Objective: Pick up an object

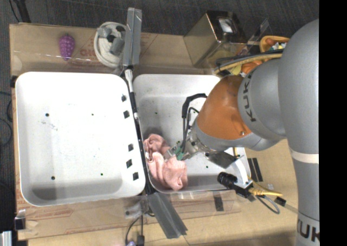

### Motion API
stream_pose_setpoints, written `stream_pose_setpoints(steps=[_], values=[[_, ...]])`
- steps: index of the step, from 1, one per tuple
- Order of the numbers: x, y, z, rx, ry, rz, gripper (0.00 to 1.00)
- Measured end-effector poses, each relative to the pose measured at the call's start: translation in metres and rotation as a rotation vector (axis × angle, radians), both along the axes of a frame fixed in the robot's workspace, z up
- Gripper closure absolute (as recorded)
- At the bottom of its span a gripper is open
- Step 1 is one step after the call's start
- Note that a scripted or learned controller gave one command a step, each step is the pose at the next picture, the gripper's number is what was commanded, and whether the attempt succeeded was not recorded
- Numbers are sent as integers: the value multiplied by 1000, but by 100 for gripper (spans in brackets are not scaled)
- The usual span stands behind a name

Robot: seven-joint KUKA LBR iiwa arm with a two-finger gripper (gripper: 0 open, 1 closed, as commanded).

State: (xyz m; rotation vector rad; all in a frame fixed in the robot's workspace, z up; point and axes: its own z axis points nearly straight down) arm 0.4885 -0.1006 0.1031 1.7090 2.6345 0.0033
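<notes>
A crumpled pink cloth [164, 163] lies in the right bin [162, 90], against its near-left corner. My gripper [178, 151] is down in that bin at the cloth's right edge, and a small green bit shows at its tip. The wrist hides how the tip meets the cloth. The grey arm with its orange band [222, 115] covers most of the bin's right half.
The left bin [70, 136] stands beside it, past a grey divider with black clips [133, 131]. Beyond the bins on the bench are a purple object [66, 46], a white roll [110, 43] and a brown box [214, 36].
</notes>
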Motion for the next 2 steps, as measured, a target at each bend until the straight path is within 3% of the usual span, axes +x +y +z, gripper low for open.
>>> stream_pose_setpoints(steps=[1, 2], values=[[56, 33, 89, -1, 4, -268, 100], [28, -17, 130, -2, 2, -26, 100]])
